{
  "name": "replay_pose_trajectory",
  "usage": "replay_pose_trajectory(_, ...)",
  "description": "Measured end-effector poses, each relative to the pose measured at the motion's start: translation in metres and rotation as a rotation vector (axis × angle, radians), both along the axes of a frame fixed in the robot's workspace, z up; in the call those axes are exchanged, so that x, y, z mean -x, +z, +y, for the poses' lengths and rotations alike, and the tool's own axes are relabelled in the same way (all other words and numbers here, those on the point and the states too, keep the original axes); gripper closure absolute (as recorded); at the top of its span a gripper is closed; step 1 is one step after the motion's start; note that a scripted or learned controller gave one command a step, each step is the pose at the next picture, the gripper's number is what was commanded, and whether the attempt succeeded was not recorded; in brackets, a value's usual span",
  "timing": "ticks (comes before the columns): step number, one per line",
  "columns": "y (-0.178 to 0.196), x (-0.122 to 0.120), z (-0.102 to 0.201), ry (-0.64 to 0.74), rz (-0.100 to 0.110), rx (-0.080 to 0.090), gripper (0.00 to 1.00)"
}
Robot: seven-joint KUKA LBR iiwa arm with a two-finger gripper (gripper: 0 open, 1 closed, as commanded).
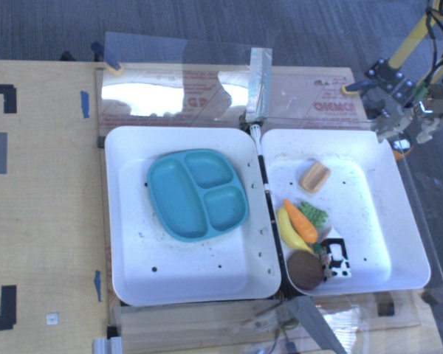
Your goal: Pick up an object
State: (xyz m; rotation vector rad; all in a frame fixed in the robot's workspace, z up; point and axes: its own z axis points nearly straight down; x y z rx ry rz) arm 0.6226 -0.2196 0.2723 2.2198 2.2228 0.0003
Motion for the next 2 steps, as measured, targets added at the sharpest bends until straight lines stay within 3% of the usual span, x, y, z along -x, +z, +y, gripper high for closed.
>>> replay_pose_trajectory(1, -0.106, -0.011, 0.087, 0.077, 0.008, -0.004, 0.00)
replay_pose_trajectory(2, -0.178, 0.071, 0.113, 0.119, -0.018, 0.001, 0.00)
